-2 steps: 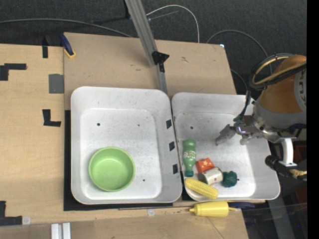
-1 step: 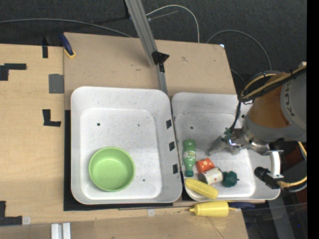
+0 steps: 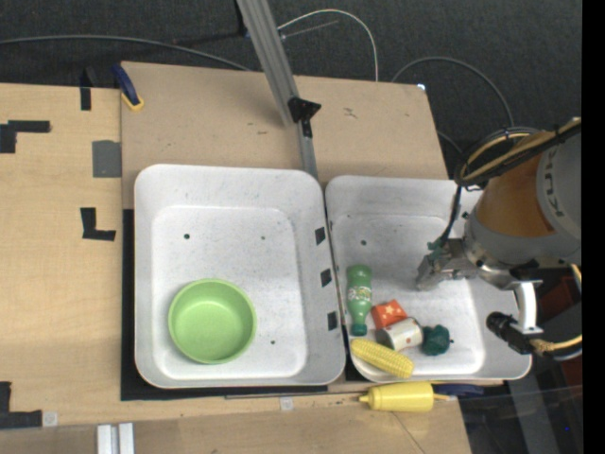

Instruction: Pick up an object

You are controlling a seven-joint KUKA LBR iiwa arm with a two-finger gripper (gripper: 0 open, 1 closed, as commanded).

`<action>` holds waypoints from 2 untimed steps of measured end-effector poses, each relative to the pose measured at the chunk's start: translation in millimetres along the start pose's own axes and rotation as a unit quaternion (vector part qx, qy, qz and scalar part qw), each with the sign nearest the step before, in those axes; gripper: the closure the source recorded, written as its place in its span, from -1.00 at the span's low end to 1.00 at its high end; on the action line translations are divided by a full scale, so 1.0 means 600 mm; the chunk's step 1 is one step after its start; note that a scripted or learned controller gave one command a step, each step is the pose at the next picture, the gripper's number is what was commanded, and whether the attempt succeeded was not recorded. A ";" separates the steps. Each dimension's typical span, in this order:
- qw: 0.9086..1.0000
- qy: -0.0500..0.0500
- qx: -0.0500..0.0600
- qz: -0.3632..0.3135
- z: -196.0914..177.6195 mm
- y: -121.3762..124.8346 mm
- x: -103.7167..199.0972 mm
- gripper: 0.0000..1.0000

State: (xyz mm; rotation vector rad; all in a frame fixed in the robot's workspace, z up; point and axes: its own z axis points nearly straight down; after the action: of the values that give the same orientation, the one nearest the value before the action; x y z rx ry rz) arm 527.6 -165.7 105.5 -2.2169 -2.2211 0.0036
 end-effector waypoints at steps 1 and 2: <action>1.000 -0.001 -0.004 0.000 -0.092 0.015 -0.009 1.00; 1.000 -0.002 -0.004 0.001 -0.184 0.013 -0.026 1.00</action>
State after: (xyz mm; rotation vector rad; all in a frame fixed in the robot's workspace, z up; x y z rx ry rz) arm 536.1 -181.2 216.1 -2.2242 -2.2248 -0.0017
